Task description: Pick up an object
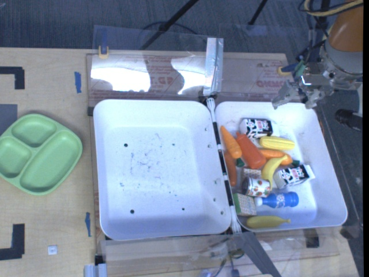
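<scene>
Hovering at the upper right of the frame, the gripper [297, 97] hangs over the top rim of the right bin [331, 209], its two fingers spread apart with nothing between them. Below it, that bin holds a cluster of toy food: a black-and-white milk carton [256, 127], an ear of corn [277, 143], two carrots [242, 148], a banana [271, 167], a second cow-print carton [294, 174], a small can [258, 185], a blue-capped bottle [281, 200] and another banana [266, 221] along the bottom rim. At centre lies the left bin [155, 166]. A green divided plate [38, 153] rests on the wooden bench [52, 91] at far left.
</scene>
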You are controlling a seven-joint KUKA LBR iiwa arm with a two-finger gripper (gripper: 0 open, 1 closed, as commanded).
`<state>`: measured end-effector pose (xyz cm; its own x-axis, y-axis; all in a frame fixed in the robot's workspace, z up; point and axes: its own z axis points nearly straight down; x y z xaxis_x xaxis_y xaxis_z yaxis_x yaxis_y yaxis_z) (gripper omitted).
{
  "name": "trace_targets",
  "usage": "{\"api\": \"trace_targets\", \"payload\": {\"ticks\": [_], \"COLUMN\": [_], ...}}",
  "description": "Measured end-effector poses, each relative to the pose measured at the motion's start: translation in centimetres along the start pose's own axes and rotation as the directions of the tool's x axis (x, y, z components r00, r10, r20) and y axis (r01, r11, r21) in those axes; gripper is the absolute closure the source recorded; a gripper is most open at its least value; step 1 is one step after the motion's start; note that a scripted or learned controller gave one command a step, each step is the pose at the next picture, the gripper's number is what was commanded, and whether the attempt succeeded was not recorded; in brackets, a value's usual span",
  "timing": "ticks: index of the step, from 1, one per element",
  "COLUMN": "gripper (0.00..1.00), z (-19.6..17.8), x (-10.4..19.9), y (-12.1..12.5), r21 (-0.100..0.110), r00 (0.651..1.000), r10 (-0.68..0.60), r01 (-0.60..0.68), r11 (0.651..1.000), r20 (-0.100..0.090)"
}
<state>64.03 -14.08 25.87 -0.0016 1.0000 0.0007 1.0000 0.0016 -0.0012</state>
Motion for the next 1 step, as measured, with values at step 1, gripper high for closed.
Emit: {"api": "trace_targets", "payload": {"ticks": [1], "gripper": [0.0], "z": [-4.95], "x": [3.93], "y": [-1.75], "r21": [-0.004], "r00": [1.0], "r10": [0.024], "r01": [-0.024], "r11": [1.0], "r20": [0.001]}}
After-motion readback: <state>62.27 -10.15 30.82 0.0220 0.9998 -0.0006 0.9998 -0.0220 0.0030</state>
